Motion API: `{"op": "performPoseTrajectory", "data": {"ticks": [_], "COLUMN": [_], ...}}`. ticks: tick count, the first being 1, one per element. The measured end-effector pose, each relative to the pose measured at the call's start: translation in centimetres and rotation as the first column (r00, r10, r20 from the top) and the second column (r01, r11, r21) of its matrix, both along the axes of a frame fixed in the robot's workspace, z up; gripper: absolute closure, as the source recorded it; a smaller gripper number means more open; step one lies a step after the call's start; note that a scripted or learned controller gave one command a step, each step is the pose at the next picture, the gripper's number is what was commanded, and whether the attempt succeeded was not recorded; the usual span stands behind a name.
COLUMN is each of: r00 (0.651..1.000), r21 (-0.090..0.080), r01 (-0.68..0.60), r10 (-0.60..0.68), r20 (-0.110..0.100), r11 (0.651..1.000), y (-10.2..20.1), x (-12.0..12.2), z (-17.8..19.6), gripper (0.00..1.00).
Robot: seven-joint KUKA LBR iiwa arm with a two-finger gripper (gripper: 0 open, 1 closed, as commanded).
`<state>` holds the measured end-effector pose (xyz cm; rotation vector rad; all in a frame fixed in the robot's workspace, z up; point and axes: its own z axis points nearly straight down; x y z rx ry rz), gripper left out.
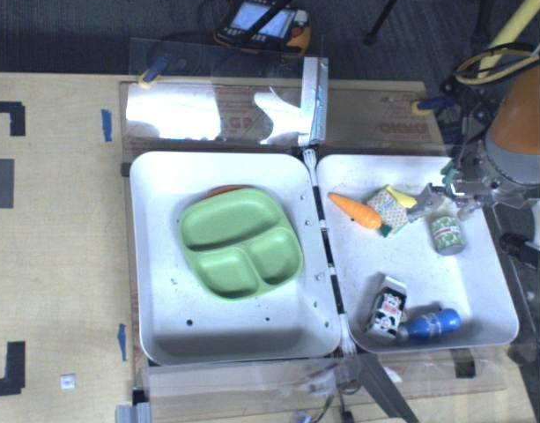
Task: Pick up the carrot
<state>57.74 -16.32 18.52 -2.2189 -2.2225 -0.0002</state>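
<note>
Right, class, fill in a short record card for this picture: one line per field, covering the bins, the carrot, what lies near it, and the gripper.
left bin: holds a green divided plate
right bin: holds the carrot and other small items
carrot: lying flat, upper left of right bin
beside carrot: patterned packet, touching its right end
front of bin: blue bottle, small carton
gripper: above the right bin, right of the carrot, not on it

Both white bins look like smooth, faintly glossy plastic, the green divided tray is matt plastic, the carrot has a smooth orange plastic skin, the blue bottle shines slightly, and the surface is pale, matt wood
</note>
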Motion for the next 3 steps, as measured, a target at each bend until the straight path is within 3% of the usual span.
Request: {"op": "performPoseTrajectory", "data": {"ticks": [1, 2, 3], "r00": [0.990, 0.987, 0.986], "r21": [0.000, -0.007, -0.007], "r01": [-0.142, -0.163, -0.163], "r10": [0.142, 0.163, 0.164], "r20": [0.000, 0.015, 0.020], "r11": [0.990, 0.987, 0.987], "y": [6.2, 6.1, 6.1], "x": [1.4, 4.5, 4.7], "z": [-4.5, -9.2, -8.0], "gripper": [0.00, 0.00, 1.00]}}
